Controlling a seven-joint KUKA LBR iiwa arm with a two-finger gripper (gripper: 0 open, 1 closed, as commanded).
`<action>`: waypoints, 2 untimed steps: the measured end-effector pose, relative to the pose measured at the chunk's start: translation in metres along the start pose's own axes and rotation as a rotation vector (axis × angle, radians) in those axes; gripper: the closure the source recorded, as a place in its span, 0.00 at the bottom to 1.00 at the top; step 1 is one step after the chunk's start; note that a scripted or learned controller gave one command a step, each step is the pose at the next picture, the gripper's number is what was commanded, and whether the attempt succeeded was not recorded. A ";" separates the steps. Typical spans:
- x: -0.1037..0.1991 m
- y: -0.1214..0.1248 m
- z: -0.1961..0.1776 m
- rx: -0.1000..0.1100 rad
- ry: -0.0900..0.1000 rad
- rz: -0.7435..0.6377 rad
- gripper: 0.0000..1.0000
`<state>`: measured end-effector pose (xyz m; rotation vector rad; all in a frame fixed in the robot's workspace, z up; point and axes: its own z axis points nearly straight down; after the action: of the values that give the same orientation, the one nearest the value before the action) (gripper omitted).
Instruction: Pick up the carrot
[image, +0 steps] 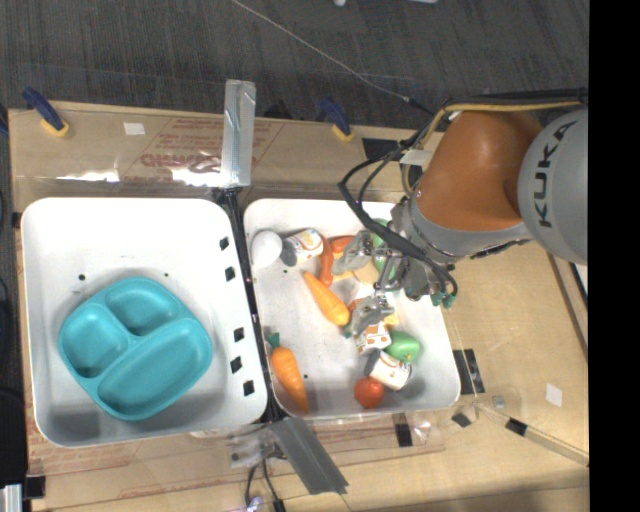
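A carrot lay at the near left corner of the right bin, its green top toward the divider and its body angled toward the front wall. Just right of it along the front sat a small red tomato, touching a little white and red bottle, with a green piece just behind.

Further in, a second, orange-yellow carrot-like piece lay slantwise in the middle of the bin. The gripper hung right beside its lower end, above a small carton; whether it was open or closed could not be told, and nothing was seen held in it.

Toward the back of the bin were a slim orange-red piece, a white ball and a small bottle.

The left bin held a teal divided plate. The arm reached in from the right, over the back right corner of the right bin.
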<state>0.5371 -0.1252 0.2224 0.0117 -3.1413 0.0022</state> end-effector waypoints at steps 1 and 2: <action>-0.035 -0.027 0.131 -0.001 -0.002 -0.145 0.00; -0.037 -0.024 0.120 0.000 -0.006 -0.155 1.00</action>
<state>0.5741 -0.1496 0.1029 0.2550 -3.1365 0.0019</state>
